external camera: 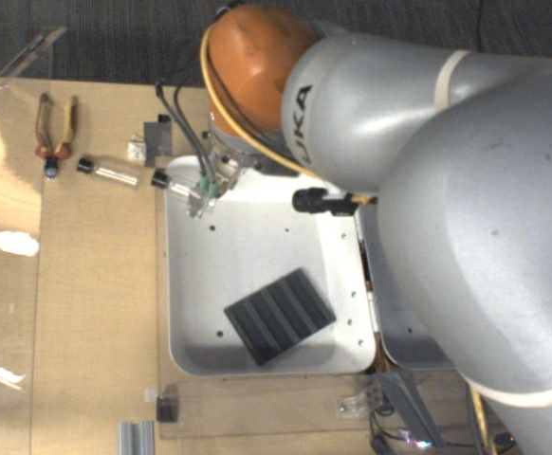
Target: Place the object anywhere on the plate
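Note:
A dark ribbed rectangular slab [279, 317] lies tilted in the front half of the left white bin [186, 292]. My gripper [201, 195] hangs over the bin's far left corner, well away from the slab. A small greenish bit shows at the gripper's tip; I cannot tell what it is or whether it is held. The grey arm with its orange band covers the top and right of the view.
On the bench left of the bin lie red-handled pliers [54, 129], a clear tube with black caps [113, 170] and a small grey box [158, 138]. The right bin [401, 347] is mostly hidden under the arm.

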Robot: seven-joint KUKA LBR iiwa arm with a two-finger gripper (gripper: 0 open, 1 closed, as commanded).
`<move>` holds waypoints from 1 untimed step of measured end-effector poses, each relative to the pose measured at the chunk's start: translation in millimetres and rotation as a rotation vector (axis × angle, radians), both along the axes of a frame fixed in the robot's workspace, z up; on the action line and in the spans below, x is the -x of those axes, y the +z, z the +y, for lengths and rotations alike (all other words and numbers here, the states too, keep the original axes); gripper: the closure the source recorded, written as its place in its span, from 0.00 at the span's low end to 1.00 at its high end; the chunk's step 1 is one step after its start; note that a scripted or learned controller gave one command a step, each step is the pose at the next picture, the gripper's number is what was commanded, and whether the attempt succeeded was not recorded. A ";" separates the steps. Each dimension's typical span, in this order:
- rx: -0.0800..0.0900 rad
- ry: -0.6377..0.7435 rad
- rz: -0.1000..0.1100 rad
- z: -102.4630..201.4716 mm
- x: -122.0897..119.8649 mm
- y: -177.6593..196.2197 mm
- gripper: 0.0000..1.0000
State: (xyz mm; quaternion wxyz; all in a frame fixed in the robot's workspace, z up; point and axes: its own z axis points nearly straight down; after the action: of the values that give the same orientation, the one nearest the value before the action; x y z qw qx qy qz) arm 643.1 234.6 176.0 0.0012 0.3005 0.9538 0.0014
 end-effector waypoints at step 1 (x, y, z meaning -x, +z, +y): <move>0.000 0.121 -0.005 1.0 -16.5 89.3 1.00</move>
State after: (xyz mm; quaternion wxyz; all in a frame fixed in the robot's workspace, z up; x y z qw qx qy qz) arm 659.6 235.6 265.3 0.0036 0.2425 0.9701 0.0023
